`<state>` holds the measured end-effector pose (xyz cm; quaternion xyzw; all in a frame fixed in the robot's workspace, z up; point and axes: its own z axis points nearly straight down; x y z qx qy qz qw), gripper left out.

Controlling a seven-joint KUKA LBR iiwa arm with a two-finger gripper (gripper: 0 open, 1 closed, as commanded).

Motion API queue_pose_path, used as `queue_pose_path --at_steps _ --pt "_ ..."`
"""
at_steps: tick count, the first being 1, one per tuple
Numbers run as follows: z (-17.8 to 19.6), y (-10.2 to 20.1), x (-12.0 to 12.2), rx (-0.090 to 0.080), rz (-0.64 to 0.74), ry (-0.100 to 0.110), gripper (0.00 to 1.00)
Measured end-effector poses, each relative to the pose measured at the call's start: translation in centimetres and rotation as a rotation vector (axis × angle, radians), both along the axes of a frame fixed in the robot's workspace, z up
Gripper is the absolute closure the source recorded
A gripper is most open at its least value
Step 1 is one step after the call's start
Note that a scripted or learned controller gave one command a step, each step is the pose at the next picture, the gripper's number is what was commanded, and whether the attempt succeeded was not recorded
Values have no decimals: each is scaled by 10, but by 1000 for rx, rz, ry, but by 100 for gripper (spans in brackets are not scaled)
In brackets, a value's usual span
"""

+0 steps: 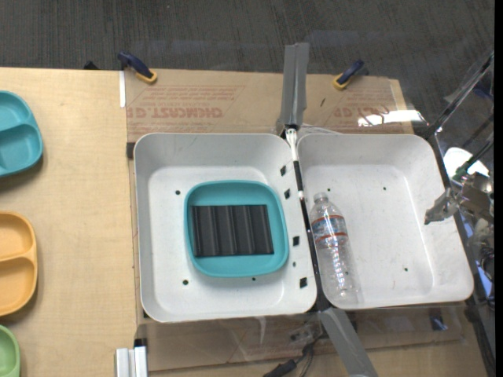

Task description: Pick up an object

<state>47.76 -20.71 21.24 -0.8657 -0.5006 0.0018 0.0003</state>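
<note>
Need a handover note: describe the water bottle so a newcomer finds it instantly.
Start at the two white bins side by side and take the right bin. Along its left wall, by the divider, lies the water bottle: clear plastic with a red-and-white label, unlike the teal tray next door.

bins (161, 234): white
dish (236, 267): teal, dark ribbed insert
bottle (333, 246): clear, label maybe red and white
bench (63, 234): pale tan
clamps (138, 67): blue and orange

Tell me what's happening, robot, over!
Gripper at right bin's right edge, nothing seen held. Water bottle lying by that bin's left wall. Teal tray in left bin. Path clear.
</note>
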Motion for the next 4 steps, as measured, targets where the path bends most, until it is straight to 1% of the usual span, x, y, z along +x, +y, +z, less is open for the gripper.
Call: queue_pose_path --at_steps 2,3,4 --pt "-8 -7 -1 1 -160 2 0" --pt "-7 -6 0 0 -296 -1 0" --pt "-33 24 31 0 -261 2 0"
